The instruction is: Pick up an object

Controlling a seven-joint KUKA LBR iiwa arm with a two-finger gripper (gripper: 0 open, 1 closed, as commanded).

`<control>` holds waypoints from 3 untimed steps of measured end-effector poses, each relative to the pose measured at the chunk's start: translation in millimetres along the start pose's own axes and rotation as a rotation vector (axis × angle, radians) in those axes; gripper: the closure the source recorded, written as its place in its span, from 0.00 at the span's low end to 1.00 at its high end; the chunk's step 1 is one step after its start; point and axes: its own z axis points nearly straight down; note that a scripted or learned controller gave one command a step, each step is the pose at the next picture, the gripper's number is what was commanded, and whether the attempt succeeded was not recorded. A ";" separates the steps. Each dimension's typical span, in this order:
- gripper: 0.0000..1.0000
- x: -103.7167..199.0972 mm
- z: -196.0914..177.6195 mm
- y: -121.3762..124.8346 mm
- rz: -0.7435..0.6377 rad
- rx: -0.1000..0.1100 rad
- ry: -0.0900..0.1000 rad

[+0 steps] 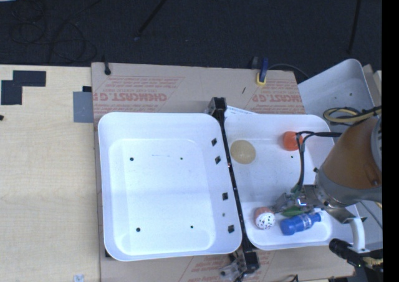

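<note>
Arm low over the right bin's near corner

From the left: a white ball with dark spots [265, 220], a blue bottle [299, 223] on its side, then the gripper [293, 203] just above them; its grip cannot be told.

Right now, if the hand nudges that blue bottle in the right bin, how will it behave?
The blue bottle lies on its side, so it would probably roll rather than tip. It looks like small plastic, likely light. It lies close to the spotted ball and the bin wall, so a push may jostle the ball.
</note>
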 end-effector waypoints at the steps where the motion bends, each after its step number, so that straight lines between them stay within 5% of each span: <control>1: 0.00 -57.8 -0.5 9.1 0.003 -0.002 -0.004; 2: 1.00 -57.6 -10.4 7.9 0.009 0.000 -0.001; 3: 1.00 28.8 -79.1 54.2 -0.009 -0.009 -0.001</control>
